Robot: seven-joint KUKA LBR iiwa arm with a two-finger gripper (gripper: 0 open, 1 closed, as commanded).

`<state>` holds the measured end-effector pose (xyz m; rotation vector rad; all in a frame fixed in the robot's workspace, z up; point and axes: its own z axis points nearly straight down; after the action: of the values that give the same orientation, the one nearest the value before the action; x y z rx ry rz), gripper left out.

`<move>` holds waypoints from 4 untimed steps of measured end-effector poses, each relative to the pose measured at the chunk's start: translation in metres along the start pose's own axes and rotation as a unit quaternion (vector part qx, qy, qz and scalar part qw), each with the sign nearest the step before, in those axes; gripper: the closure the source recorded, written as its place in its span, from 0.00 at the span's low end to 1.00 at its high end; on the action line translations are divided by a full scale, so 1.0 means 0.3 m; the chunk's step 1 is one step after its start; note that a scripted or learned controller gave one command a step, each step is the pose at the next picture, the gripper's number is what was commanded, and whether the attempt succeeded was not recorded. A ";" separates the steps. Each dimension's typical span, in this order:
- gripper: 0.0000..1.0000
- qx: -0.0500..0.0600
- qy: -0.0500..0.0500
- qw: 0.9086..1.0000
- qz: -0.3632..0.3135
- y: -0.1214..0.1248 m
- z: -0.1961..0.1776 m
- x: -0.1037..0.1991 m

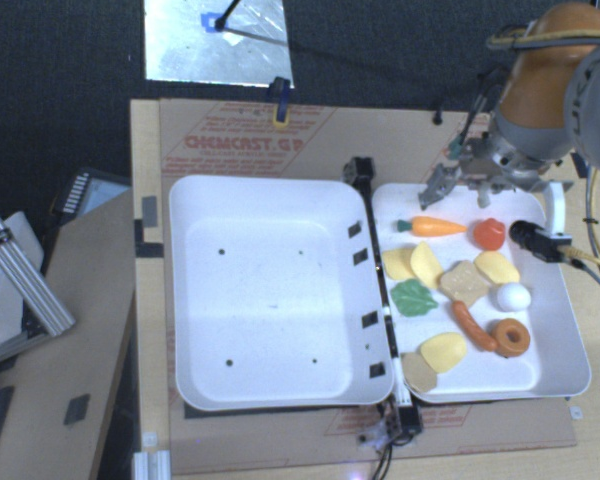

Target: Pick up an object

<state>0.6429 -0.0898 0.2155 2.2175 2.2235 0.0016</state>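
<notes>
The right bin [552, 366] holds several toy foods: an orange carrot [440, 227], a red tomato [489, 233], a slice of toast [465, 281], a white egg [511, 296], a green leaf [413, 297], a sausage [471, 324], a brown donut [510, 337] and yellow pieces [426, 265]. My gripper [459, 194] hangs over the bin's far edge, just above and behind the carrot. Its fingers are spread apart with nothing between them.
The left bin [270, 308] lies beside the right one, with a black hinge strip [375, 268] between them. A black fitting with a cable [533, 237] sits right of the tomato. A shiny sheet [218, 26] lies beyond the bench.
</notes>
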 end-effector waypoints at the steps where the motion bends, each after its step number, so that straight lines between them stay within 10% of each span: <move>1: 0.00 0.007 0.001 1.000 0.001 -0.139 0.425 0.019; 2: 0.00 -0.002 -0.001 1.000 0.002 -0.229 0.429 -0.105; 3: 1.00 -0.003 0.000 1.000 0.001 -0.222 0.393 -0.098; 4: 1.00 -0.001 0.000 1.000 0.001 -0.393 0.432 -0.035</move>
<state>0.5252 -0.1006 0.0858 2.2192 2.2189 0.0042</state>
